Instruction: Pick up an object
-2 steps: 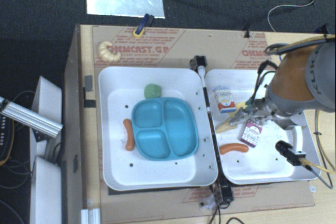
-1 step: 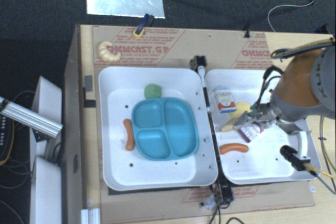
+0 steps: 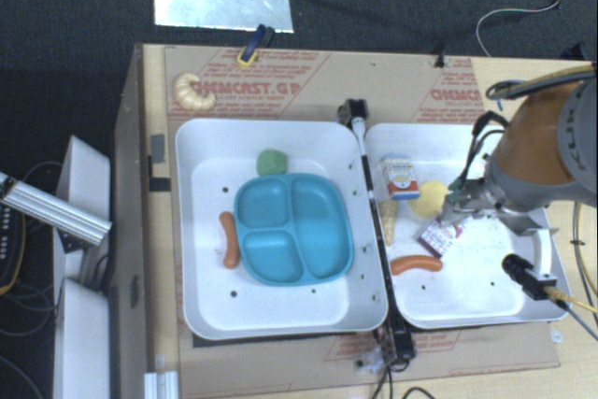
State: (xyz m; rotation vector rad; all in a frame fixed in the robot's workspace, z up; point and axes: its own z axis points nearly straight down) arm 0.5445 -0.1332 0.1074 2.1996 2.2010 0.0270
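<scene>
My gripper (image 3: 456, 212) hangs low over the right bin (image 3: 486, 308), with the grey arm and its orange band reaching in from the right. Directly below and left of the gripper lies a small pink and purple packet (image 3: 436, 239), touching or nearly touching it. A yellow ball (image 3: 431, 197) sits just left of the gripper. An orange sausage (image 3: 415, 264) lies in front of the packet. A white carton with red and blue print (image 3: 400, 178) and a pale cone (image 3: 388, 220) lie along the bin's left wall.
The left bin (image 3: 201, 294) holds a blue divided plate (image 3: 291, 229), a green lump (image 3: 272, 163) behind it and an orange sausage (image 3: 228, 240) to its left. A black divider bar (image 3: 372, 201) runs between the bins. A cream curled piece (image 3: 191, 90) lies on the cardboard behind.
</scene>
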